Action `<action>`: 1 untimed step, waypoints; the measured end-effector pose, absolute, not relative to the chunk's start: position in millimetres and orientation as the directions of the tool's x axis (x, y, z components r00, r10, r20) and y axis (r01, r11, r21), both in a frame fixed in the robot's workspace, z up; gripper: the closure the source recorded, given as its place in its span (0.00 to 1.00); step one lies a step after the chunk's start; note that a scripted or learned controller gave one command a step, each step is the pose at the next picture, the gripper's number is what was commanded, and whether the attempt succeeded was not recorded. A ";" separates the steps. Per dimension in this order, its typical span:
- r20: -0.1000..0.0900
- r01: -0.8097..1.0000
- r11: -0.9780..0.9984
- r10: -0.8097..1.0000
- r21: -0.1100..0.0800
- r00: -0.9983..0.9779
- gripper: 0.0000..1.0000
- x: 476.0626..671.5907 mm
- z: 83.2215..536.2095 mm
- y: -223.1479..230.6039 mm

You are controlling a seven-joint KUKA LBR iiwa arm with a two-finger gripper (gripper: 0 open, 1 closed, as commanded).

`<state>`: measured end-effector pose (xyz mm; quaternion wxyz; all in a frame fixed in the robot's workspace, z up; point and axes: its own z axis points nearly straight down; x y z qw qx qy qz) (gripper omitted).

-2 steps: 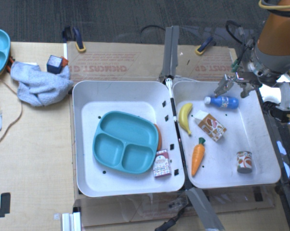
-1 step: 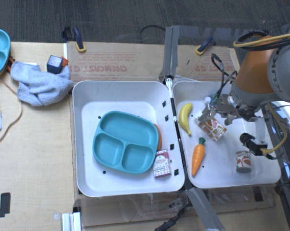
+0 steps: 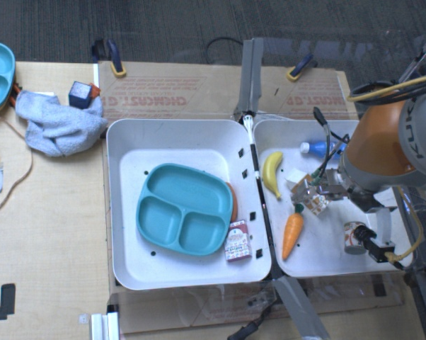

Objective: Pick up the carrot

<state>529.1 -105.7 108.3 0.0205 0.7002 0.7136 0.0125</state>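
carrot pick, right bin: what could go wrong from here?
1. The hand sits just above the carrot's green top end, not its middle. A grasp there may slip or tip the carrot.
2. The banana lies close on the left of the hand; a descent could nudge it or catch it instead.
3. The carrot lies near the right bin's left wall, so a push may wedge it against the wall.
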 end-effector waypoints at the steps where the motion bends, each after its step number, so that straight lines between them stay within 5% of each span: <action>1: -0.015 0.997 0.062 0.998 0.048 -0.061 0.00 491.3 107.4 -97.1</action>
